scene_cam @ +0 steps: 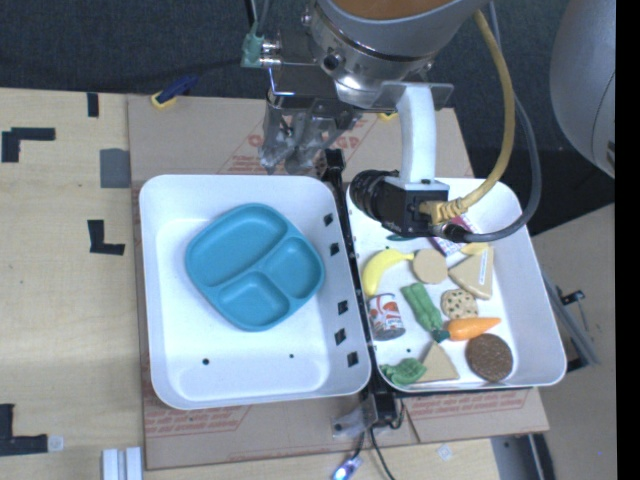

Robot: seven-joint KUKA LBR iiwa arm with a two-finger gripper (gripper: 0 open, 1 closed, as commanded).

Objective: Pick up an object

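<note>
My gripper point(297, 144) hangs above the far rim of the left bin point(160, 268), near the wall between the two bins, and I see nothing in it. A blue divided plate point(255, 266) lies in the left bin. The right bin point(530, 298) holds several toy foods: a yellow banana point(383, 266), a small can point(386, 316), a green pickle point(424, 306), a chip cookie point(458, 303), an orange carrot point(472, 327), a brown round biscuit point(489, 356) and a green leaf point(404, 372). All of them lie well in front of and to the right of the gripper.
A black unit with a yellow cable point(400, 201) hangs over the far part of the right bin. The large arm body point(400, 8) fills the upper middle. Both bins rest on cardboard point(190, 138) on the bench.
</note>
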